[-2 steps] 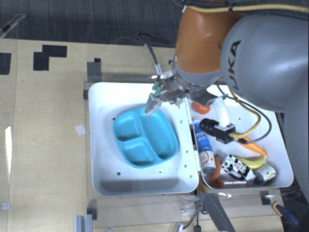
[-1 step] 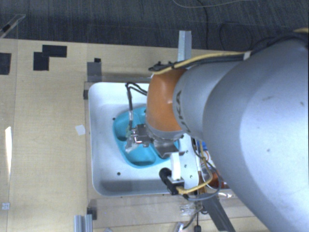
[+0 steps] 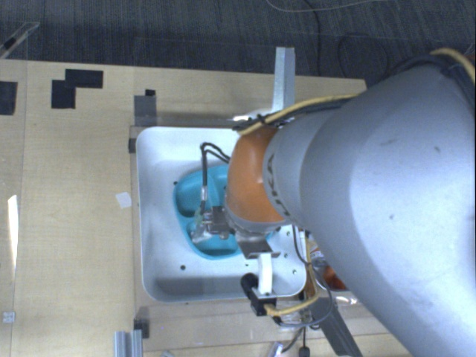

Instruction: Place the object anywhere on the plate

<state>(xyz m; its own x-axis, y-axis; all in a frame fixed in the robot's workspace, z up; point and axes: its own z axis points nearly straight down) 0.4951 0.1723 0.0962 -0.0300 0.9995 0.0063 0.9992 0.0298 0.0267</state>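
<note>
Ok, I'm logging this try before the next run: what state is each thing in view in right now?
Blue plate: lying flat in the white bin, partly covered by the arm.
White bin: sitting on the bench, holding the plate.
Gripper: low over the plate; no object seen in it.
Arm: reaching in over the bin, hiding its right part.

Blue plate (image 3: 195,199) flat in the white bin (image 3: 160,222), partly under the arm.
</note>
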